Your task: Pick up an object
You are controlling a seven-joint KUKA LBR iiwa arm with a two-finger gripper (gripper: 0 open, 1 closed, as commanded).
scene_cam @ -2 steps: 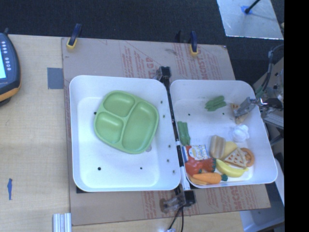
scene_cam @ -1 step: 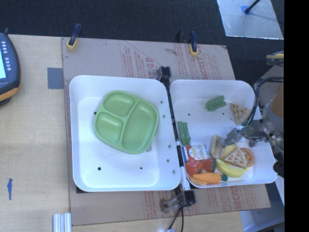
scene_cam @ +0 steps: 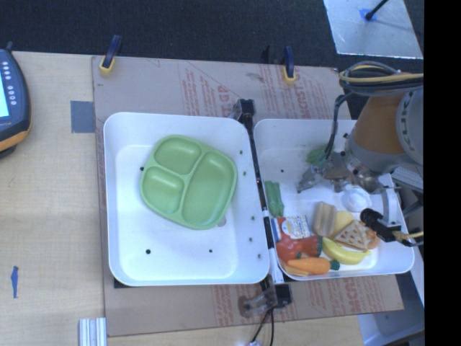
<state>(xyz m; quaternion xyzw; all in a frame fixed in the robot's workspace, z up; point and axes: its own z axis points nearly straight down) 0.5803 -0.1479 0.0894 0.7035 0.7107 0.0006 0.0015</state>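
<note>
Two white bins sit side by side on the bench. The left bin [scene_cam: 122, 258] holds a green plate [scene_cam: 189, 182] with three parts, lying flat, with nothing on it. The right bin [scene_cam: 288, 132] holds a pile of toy food, pushed down toward the near edge. There is a banana [scene_cam: 341, 253], a carrot [scene_cam: 308, 266], something red that may be a tomato [scene_cam: 295, 247], a cracker-like wedge [scene_cam: 354, 235], a pale chunk [scene_cam: 324, 220], a little packet [scene_cam: 294, 227] and a green stick [scene_cam: 274, 197] next to the wall between the bins.

The arm [scene_cam: 382, 132] comes in from the right and hangs low over the right bin, because that is where the toys are. The gripper [scene_cam: 320, 175] points down over the bare far part of the bin, just above the pile. It looks spread out, with nothing between its tips, though it is a bit blurry. A small green thing [scene_cam: 317, 153] lies near it.

I think the pick has not started yet. The toys lie close together and touch, so grabbing just one may be tricky. The gripper could bump a neighbor or slip off the round banana.
</note>
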